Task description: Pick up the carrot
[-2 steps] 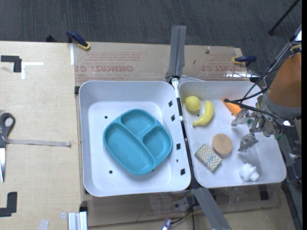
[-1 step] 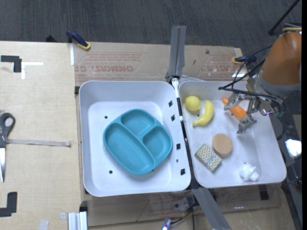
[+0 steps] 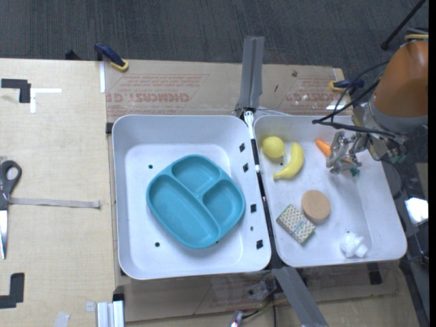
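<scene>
A dark grey carpet lies behind a pale wooden bench [image 3: 54,155] that carries two shallow white bins side by side on a sheet of cardboard [image 3: 170,90]. The gripper [image 3: 343,161] hangs over the upper right part of the right bin [image 3: 381,216], its metal fingers pointing down; whether they stand apart or together cannot be told from above. The carrot [image 3: 323,147], small and orange, lies on the bin floor just beside the gripper, on its left, and nothing shows it clasped. Further left a lemon [image 3: 273,146] touches the top of a banana [image 3: 291,162]. Below them sit a round tan disc [image 3: 316,206] and, touching it, a patterned sponge-like block [image 3: 296,223]; a crumpled white lump [image 3: 353,245] rests near the lower right corner. The left bin [image 3: 129,142] holds a blue divided plate [image 3: 195,200]. The cardboard bears red print, seen reversed and too faint to read with confidence. Scissors [image 3: 7,196] lie at the bench's left edge.
</scene>
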Controlling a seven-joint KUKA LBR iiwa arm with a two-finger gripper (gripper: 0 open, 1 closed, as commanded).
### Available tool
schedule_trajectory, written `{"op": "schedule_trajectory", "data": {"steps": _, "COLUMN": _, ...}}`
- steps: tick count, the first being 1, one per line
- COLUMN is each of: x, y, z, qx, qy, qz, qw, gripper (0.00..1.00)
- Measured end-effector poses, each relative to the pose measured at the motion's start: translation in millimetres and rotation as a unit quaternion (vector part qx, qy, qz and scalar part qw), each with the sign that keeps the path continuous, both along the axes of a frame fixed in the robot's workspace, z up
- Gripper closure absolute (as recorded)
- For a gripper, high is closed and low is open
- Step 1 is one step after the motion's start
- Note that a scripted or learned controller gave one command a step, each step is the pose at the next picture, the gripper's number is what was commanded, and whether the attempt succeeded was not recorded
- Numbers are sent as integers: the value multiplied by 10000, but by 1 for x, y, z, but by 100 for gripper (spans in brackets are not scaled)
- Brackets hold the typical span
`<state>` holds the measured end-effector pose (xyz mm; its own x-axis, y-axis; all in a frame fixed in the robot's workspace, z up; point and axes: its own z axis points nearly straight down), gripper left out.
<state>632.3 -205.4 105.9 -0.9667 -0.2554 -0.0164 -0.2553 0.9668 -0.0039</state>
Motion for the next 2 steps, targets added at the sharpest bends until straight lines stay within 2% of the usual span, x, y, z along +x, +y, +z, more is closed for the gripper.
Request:
{"op": "schedule_trajectory", "data": {"steps": 1, "x": 0, "y": -16, "z": -11, "qx": 9, "qy": 41, "qz": -916, "qw": 9958, "gripper": 100}}
{"op": "schedule_trajectory", "data": {"steps": 2, "x": -6, "y": -12, "z": -18, "qx": 54, "qy": 207, "qz": -902, "qw": 9957, "gripper": 0}}
